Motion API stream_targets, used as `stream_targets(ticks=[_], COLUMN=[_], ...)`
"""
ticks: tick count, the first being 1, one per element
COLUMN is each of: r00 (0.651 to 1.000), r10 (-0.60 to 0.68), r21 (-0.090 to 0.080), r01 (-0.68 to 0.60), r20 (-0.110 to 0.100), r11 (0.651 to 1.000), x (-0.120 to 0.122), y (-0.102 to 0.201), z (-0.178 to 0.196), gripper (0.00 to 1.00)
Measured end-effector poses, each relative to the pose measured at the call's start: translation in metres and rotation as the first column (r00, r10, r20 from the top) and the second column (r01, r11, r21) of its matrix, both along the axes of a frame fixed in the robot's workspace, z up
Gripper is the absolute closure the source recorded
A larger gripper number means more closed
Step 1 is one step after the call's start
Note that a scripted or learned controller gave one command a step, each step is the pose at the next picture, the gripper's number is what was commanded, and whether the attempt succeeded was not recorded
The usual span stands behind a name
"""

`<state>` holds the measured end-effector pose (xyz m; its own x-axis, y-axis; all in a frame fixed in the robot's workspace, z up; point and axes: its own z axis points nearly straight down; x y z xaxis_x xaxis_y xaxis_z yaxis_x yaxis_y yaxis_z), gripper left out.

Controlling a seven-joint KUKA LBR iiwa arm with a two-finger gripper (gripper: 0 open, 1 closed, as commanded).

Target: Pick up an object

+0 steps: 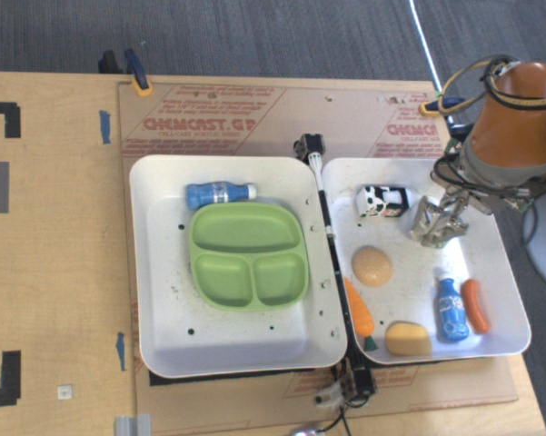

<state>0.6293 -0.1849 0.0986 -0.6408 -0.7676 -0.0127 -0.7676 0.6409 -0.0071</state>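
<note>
My gripper (441, 225) hangs over the upper right part of the right bin (509, 271), open, with nothing between its fingers. A black-and-white toy cow (383, 201) lies just to its left. Below it in the same bin are a tan round ball (372, 266), a small blue bottle (451, 310), a red-orange sausage (475, 305), a yellow lump (407, 338) and an orange carrot (359, 309) along the left wall.
The left bin (154, 271) holds a green divided plate (248, 253) and a blue bottle (220, 193) lying on its side above it. A black clamp (308, 144) sits at the top of the divider between the bins. The arm's orange band (518, 89) is at the right.
</note>
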Motion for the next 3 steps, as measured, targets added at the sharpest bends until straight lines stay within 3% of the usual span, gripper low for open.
stream_targets(ticks=[1, 2, 3], r00=[0.974, 0.93, 0.93], r10=[0.225, 0.368, 0.368], r21=[-0.006, -0.005, -0.005], r01=[-0.225, -0.368, -0.368], r20=[-0.009, -0.006, -0.007], r11=[0.974, 0.93, 0.93], x=[-0.056, 0.003, 0.003], y=[-0.036, 0.018, 0.017], z=[-0.012, 0.039, 0.039], gripper=[1.0, 1.0, 0.0])
